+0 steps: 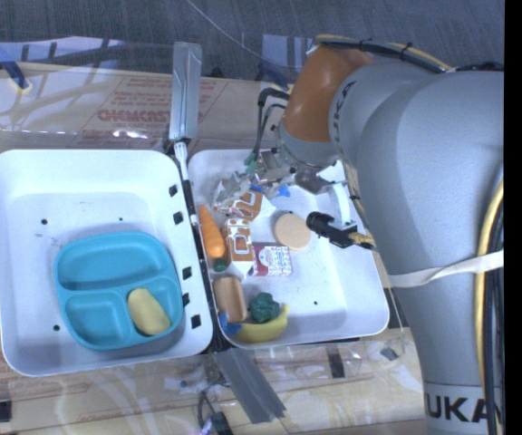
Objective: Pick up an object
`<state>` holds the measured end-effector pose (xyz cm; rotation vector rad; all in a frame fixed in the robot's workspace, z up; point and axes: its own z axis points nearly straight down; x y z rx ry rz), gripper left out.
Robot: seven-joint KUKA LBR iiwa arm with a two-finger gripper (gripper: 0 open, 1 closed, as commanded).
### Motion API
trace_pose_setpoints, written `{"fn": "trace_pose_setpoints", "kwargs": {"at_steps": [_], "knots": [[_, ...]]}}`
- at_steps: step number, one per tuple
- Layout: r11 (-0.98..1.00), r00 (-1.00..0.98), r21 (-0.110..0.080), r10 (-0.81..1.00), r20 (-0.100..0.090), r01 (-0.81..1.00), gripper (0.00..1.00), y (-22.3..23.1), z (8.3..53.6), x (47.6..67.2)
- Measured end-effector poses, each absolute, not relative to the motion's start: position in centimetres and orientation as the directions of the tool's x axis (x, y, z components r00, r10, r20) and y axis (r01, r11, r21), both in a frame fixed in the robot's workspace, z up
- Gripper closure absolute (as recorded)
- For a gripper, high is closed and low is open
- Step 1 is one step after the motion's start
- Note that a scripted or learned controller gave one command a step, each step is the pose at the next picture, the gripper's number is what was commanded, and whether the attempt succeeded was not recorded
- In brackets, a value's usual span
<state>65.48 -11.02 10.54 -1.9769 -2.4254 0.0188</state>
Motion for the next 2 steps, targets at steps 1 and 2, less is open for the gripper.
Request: {"fn": "trace_pose_setpoints", "kwargs": {"at_steps": [1,2], "knots": [[0.257,-0.257,-0.018,0.966,0.009,0.966,0.00,-11.54,10.54,65.48],[0.539,-0.539,-0.019,0.842,-0.004,0.842,0.00,-11.32,10.28,65.44]]}}
